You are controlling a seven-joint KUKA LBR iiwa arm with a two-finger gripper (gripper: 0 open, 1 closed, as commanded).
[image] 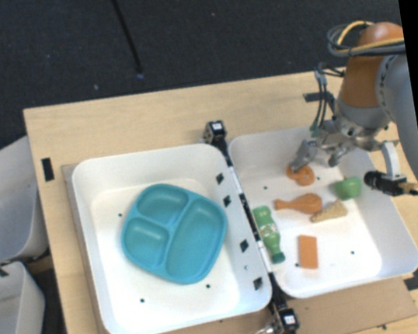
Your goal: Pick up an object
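**Mia:** What is in the left bin (92, 220)?

**Ben:** A blue plate (174, 232) with three parts. It lies flat in the middle of that bin.

**Mia:** And the right bin (380, 253)?

**Ben:** Lots of small toys. A green bottle (267, 233) lies at about 9 o'clock in the bin, close to the wall between the two bins. An orange block (308, 251) sits near 6 o'clock. In the middle lies a tan chicken leg (300, 204). Just to its right, at 3 o'clock from it, is a pale wedge (329, 212). A small green thing (347, 187) sits above the wedge, at about 1 o'clock from it.

**Mia:** Where is the robot's claw?

**Ben:** The gripper (308, 156) is near 12 o'clock in the right bin. The arm (365, 82) comes in from the 2 o'clock side.

**Mia:** Is it holding a toy?

**Ben:** I see no toy between its fingers. A little orange round thing (302, 177) lies just under the left fingertip, at 6 o'clock from it. I cannot tell if they touch.

**Mia:** Are the fingers wide apart?

**Ben:** I cannot tell how far open they are. The picture is too blurry there.
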